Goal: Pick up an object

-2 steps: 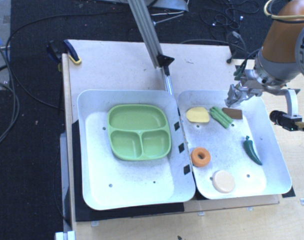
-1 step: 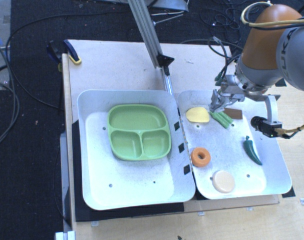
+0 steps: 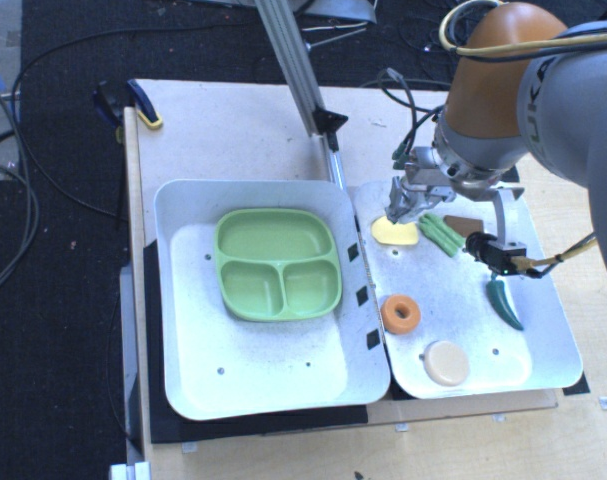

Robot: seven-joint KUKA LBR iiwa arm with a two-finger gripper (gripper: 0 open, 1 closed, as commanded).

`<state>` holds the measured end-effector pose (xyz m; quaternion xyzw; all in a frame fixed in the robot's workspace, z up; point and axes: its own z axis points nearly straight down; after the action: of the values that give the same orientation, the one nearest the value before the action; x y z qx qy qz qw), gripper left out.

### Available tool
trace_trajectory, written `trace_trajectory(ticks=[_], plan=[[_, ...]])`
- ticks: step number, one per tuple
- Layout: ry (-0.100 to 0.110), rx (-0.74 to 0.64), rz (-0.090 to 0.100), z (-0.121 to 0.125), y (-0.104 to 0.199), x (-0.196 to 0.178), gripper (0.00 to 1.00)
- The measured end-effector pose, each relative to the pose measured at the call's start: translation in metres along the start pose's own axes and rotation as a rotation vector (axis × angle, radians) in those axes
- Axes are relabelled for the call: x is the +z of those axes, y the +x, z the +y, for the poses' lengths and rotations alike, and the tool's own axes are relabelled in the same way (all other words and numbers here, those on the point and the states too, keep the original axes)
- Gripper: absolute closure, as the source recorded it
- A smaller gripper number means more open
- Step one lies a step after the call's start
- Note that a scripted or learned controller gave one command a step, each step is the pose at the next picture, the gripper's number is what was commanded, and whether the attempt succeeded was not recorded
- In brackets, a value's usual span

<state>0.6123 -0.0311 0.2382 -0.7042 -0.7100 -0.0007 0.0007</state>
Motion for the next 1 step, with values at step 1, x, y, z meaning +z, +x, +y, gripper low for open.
trace_trajectory(ticks=[1], plan=[[0.003, 0.000, 0.000, -0.0123, 0.0576, 0.0111, 1.00]])
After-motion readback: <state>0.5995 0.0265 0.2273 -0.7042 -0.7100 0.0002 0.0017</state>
